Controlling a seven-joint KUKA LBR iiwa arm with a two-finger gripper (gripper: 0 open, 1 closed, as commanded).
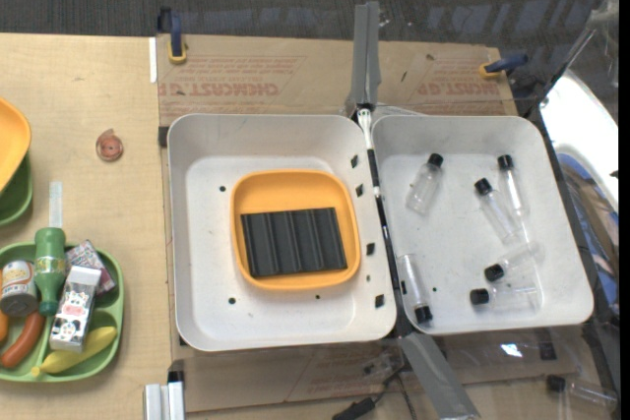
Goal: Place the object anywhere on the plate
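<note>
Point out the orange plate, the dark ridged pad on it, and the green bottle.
orange plate [295,187]: camera view, on its far rim.
dark ridged pad [298,242]: camera view, on its middle.
green bottle [49,263]: camera view, on its body.

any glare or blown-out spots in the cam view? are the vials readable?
Camera view: a blown-out white patch sits at the right edge beside the right white bin; light over both bins is even with soft shadows; the clear plastic vials with black caps nearly vanish against the white, caps reading best; the orange plate with dark ribbed insert is sharp.
</note>
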